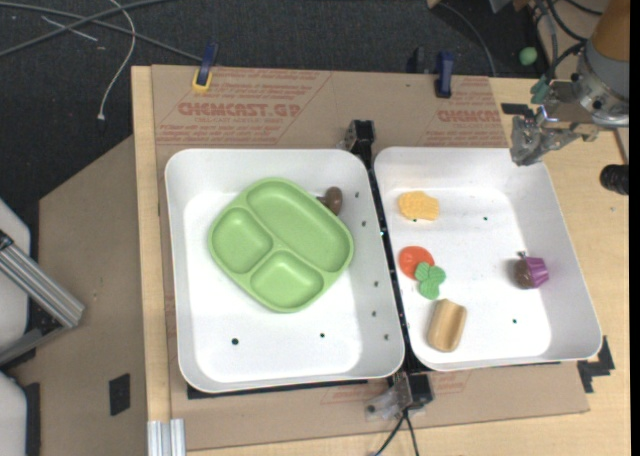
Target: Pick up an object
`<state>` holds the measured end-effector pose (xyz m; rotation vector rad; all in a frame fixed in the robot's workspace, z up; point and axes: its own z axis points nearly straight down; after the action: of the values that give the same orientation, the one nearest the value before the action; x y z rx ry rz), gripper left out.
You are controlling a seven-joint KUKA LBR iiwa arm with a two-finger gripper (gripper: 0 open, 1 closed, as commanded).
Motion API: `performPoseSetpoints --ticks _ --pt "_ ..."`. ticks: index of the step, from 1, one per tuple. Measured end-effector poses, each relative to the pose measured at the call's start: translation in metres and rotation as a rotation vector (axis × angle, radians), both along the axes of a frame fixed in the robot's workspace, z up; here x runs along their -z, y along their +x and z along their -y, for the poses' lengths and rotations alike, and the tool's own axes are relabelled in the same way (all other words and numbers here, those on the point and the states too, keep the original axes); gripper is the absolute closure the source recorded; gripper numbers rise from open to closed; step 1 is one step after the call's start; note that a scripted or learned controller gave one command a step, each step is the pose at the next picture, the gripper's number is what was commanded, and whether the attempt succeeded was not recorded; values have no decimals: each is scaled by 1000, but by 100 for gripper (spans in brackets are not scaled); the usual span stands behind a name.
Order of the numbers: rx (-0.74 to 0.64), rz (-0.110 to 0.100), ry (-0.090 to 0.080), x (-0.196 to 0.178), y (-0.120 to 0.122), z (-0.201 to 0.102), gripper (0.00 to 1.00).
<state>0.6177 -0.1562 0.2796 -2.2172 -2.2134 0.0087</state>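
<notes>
Yellow toy (419, 206) in right bin (560, 339), upper-left area; nearest object to gripper (527, 149), lying left and toward camera. Gripper above bin's far right corner, holds nothing; opening unclear.

A robotics lab or test cell, not a home; the worktop (160, 244) is a sheet of printed cardboard held by blue clamps (206, 66); two white bins (190, 334) sit side by side, holding toy food and a green divided plate (282, 242); loose cables (80, 19) trail over dark carpet; aluminium framing (40, 289) stands at the left.
</notes>
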Motion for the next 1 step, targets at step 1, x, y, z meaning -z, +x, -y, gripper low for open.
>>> performPoseSetpoints --ticks 1 --pt "-2 10 -2 -5 2 0 0"
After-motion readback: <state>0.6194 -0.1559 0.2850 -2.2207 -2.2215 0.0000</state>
